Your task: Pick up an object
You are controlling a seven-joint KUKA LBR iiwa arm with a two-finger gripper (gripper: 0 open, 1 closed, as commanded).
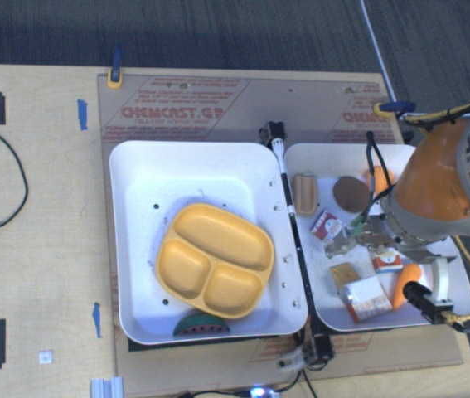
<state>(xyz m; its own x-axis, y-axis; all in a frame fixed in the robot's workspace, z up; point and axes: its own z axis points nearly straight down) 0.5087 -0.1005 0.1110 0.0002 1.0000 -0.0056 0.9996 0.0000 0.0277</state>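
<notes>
Bins sit side by side on the bench. Left bin (135, 181) holds a yellow tray (215, 259) with three compartments, lying tilted near the middle, and a watermelon slice (201, 325) at the front wall, just below the tray. Right bin (322, 313) holds a clutter: a tan roll (305, 193) near its left wall, a brown disc (351, 194) beside that, a red-and-white packet (326, 224) below them, a tan cracker (343, 274) and a white box (367, 298) toward the front, and an orange carrot (404, 282) just right of the box. Arm (438, 181) reaches over the right bin's right half, its orange band covering the back corner. Gripper (359, 235) hangs low among the packet, cracker and box; how far its pincer stands apart, and whether it has hold of anything, cannot be made out.
</notes>
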